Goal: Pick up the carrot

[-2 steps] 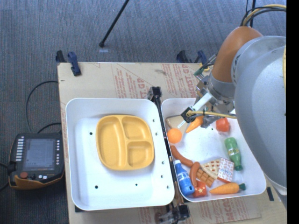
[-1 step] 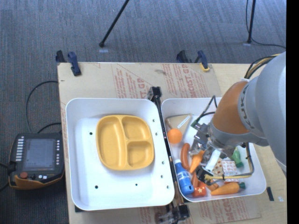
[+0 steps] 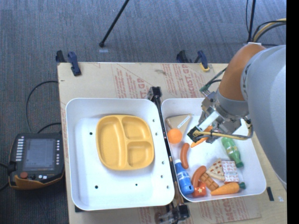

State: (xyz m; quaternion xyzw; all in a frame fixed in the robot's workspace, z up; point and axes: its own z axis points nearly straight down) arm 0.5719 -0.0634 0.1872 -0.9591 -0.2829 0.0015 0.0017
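Observation:
The carrot (image 3: 226,189), orange with a small green stub at its right end, lies flat along the front wall of the right bin (image 3: 259,164). My gripper (image 3: 210,130) hangs over the middle of that bin, well behind the carrot and apart from it. A thin orange piece (image 3: 199,142) pokes out just below and to the left of the gripper; I cannot tell whether it is held.
Around the carrot lie a pizza slice (image 3: 216,170), a waffle (image 3: 210,183), two red sausages (image 3: 185,155), a blue bottle (image 3: 183,177) and a green bottle (image 3: 232,151). An orange ball (image 3: 174,136) and a tan wedge (image 3: 179,121) sit further back. The left bin (image 3: 81,171) holds a yellow divided plate (image 3: 125,141).

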